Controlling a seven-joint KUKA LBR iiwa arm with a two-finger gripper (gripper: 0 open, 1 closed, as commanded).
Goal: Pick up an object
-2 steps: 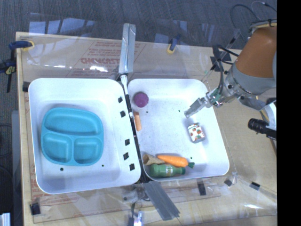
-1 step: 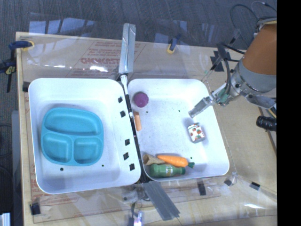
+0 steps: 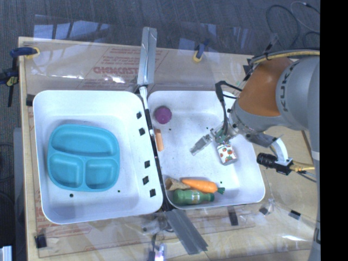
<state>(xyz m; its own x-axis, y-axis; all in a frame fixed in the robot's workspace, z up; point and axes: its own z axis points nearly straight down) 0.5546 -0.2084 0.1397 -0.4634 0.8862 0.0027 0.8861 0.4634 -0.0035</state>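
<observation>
My gripper [image 3: 211,142] hangs low over the middle of the right bin [image 3: 247,110], open, with nothing between its fingers. One grey finger [image 3: 199,145] points left and down. A small white packet with a strawberry picture [image 3: 227,154] lies just below and right of the other finger. A purple ball [image 3: 162,114] rests near the bin's back left corner. A thin orange stick [image 3: 159,140] lies along the left wall. At the front wall an orange carrot [image 3: 200,185] lies against a green bottle [image 3: 193,197].
The left bin [image 3: 43,105] holds a blue divided plate [image 3: 82,157]. The arm's orange band [image 3: 265,91] and grey wrist overhang the right bin's right side. Cables run along the bench at the right. A metal bar [image 3: 145,53] stands behind the divider between the bins.
</observation>
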